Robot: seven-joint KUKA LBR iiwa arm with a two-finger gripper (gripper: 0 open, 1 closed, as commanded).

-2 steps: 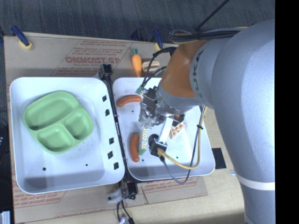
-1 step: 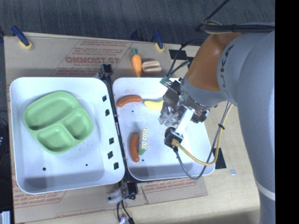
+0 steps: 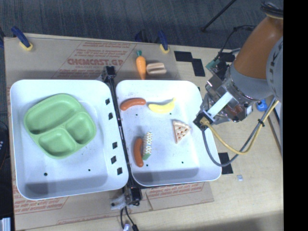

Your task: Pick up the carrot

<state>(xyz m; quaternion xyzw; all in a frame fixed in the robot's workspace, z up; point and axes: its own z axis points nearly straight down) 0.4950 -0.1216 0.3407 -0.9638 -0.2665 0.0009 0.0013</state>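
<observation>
The carrot (image 3: 140, 66), orange with a green top, lies outside both bins on the cardboard just beyond the far rim of the right bin (image 3: 192, 172). My gripper (image 3: 212, 101) hangs over that bin's right rim, well to the right of the carrot and nearer the camera. Nothing shows in it.
A small brown bun (image 3: 156, 69) lies right beside the carrot. The right bin holds a sausage (image 3: 133, 103), a banana (image 3: 161, 107), a pizza slice (image 3: 180, 130), a second sausage (image 3: 138, 151) and a pale ribbed piece (image 3: 147, 144). A green divided plate (image 3: 60, 125) sits in the left bin (image 3: 29, 182).
</observation>
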